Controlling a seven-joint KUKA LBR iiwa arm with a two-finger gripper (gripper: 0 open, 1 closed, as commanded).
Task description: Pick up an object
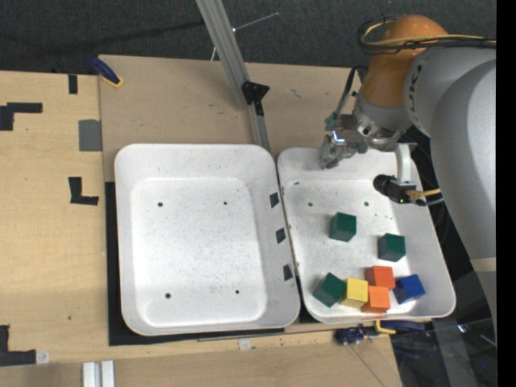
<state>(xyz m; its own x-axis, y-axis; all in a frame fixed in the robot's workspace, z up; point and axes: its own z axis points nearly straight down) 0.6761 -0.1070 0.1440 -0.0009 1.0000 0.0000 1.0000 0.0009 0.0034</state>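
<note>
Blocks are the things to pick from, and all of them lie in the right bin [300, 216], none at the claw. The claw [332, 158] hangs over the far left corner of that bin, just above its rim, at the end of the grey arm [451, 87] with its orange band [395, 55] that comes in from the right; whether its tips are apart or together I cannot tell, and nothing shows between them. Nearest to it, toward the middle of the bin floor, sits a dark green block [343, 226] on its own. A second green block [392, 247] lies a little nearer the camera, close to the right wall. Along the near edge the others crowd together: a third green block [329, 289] touching a yellow block [356, 290], then two orange blocks [379, 287], one behind the other, and a blue block [409, 288] at the right end of the row. A black fitting [393, 188] juts from the arm over the bin's right side. The left bin [129, 168] sits edge to edge with the right one on the wooden bench [48, 240], and a slanted metal rail [230, 47] crosses the bench behind them.
</note>
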